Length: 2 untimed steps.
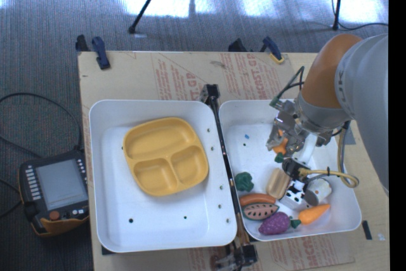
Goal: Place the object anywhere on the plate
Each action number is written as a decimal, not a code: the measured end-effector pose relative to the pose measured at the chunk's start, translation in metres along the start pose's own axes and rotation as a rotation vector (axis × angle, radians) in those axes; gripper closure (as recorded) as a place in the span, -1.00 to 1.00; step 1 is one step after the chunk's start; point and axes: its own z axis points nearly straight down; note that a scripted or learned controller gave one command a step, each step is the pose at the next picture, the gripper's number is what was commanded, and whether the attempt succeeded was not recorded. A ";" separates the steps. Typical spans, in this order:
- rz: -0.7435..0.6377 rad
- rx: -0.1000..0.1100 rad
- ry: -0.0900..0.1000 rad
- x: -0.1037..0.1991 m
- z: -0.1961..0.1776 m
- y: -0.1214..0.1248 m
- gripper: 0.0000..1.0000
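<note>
My fingers point(281, 148) hang over the right bin point(254, 112), seemingly clamped on something orange; the yellow plate point(166, 155) sits left.

A cardboard-topped bench point(165, 73) carries two white bins touching side by side: one point(108, 136) well left of the gripper point(283, 148), the other point(254, 114) directly beneath it. Clamps point(100, 51) grip the bench's far edge.

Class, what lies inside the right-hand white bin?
Toy foods: broccoli, bread roll, watermelon slice, grapes, carrot. The gripper covers whatever sits beneath it.
</note>
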 end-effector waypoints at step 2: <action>-0.043 -0.001 0.002 0.126 -0.050 -0.098 1.00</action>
